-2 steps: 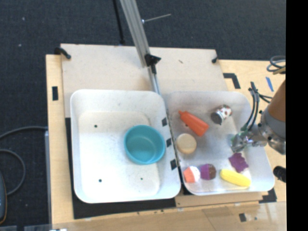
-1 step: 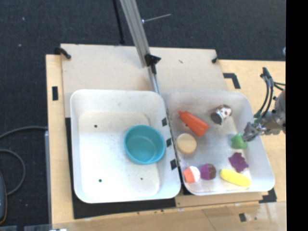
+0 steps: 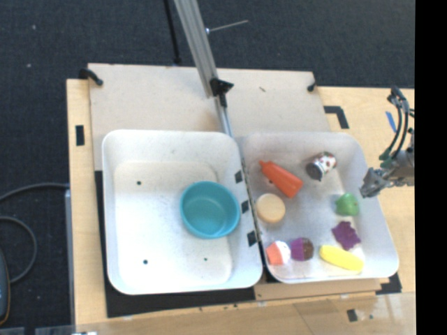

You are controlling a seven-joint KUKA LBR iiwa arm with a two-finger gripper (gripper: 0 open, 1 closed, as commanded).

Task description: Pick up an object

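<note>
The task named no single object, so the right bin (image 3: 374, 187) contents were recorded from near edge to far. At the near edge, a yellow banana-shaped piece (image 3: 341, 258) was seen lying with its long axis running along that edge, toward the near right corner. Beside it, toward the near left corner, a small purple piece (image 3: 302, 248) and a red-and-white piece (image 3: 278, 252) were noted, touching or nearly so. A purple grape-like cluster (image 3: 346, 234) was seen just behind the banana. A green object (image 3: 346, 204) was found near the right edge, and a tan round piece (image 3: 270, 208) near the left edge. An orange carrot-shaped piece (image 3: 281, 177) was lying diagonally, narrow end pointed at the far left corner. A dark-and-white object (image 3: 320, 165) was placed toward the far edge.

The gripper (image 3: 374, 185) was positioned over the right rim, just beside the green object; whether its claw was released or clenched could not be told.

A blue bowl (image 3: 209, 209) was standing upright in the left bin (image 3: 140, 152), near its right edge.
</note>
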